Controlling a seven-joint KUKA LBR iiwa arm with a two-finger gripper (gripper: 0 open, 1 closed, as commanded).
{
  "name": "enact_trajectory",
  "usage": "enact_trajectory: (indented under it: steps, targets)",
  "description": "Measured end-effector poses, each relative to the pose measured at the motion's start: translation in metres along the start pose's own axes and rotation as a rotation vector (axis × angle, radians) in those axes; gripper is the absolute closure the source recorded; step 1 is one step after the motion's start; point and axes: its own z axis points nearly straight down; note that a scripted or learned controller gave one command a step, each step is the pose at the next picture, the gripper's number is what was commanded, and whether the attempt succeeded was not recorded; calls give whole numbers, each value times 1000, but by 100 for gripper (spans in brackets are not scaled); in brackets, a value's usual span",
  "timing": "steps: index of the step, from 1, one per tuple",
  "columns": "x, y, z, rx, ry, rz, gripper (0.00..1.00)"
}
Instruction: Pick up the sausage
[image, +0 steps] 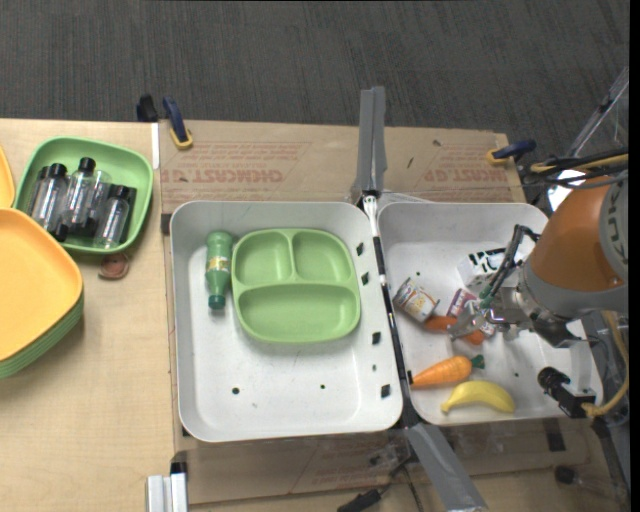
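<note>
Two shallow white bins sit side by side on the desk (120, 400). One, the left bin (200, 390), holds two things: a green divided plate (296, 284) with three compartments, and one green bottle (217, 268) lying just beside the plate's left edge. The right bin (440, 225) holds the clutter. One carrot (441, 372) lies near the front with one yellow banana (478, 397) just below it, close together. One small printed can (414, 299) rests on its side near the bin's left wall. A reddish-orange piece, seemingly the sausage (438, 323), lies just right of and below the can, between the can and the carrot. One white packet with dark print (487, 260) lies toward the back of that bin.

One arm (585, 250) reaches in from the right, its orange band over the right bin's far side. Its claw (478, 322) is low among the clutter, just beside the sausage's right end; the metal parts blur together there, so whether it is open or closed, or touching the sausage, cannot be told.

Outside the bins, at the desk's left, one green square dish (135, 170) carries what look like four small dark-capped bottles (80, 200). One stack of orange-yellow plates (35, 290) sits at the left edge. Two clamps (178, 125) grip the cardboard at the back.
</note>
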Motion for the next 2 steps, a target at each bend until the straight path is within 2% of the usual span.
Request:
enact_trajectory:
  steps: [1,2]
  targets:
    - [-1,-1,-8,2,0,5,100]
    - [41,57,-121,1,-3,133,100]
